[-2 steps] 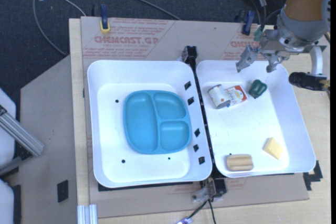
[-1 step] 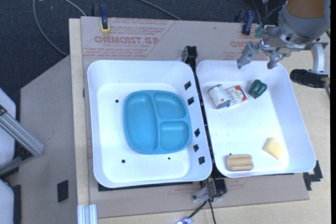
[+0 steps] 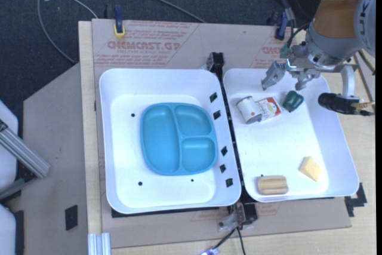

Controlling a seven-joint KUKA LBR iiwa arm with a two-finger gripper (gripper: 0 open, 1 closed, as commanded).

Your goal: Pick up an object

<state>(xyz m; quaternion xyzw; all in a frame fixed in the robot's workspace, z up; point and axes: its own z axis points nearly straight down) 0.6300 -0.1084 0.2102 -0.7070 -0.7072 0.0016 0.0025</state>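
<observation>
My gripper (image 3: pixel 287 82) hangs over the far part of the right bin (image 3: pixel 340 140), open, with nothing between its fingers. Just below it and to the right sits a small dark green object (image 3: pixel 292 101). A white can with a red and yellow label (image 3: pixel 258 109) lies on its side to the left of the green object, below the left finger. A pale yellow wedge (image 3: pixel 310 168) rests near the bin's front right. Along the front wall lies a tan block (image 3: pixel 272 185).
The left bin (image 3: pixel 113 128) holds a blue divided plate (image 3: pixel 179 138). Black clips line the divider between the two bins (image 3: pixel 222 122). Cardboard lies under both bins, with clamps at its far edge.
</observation>
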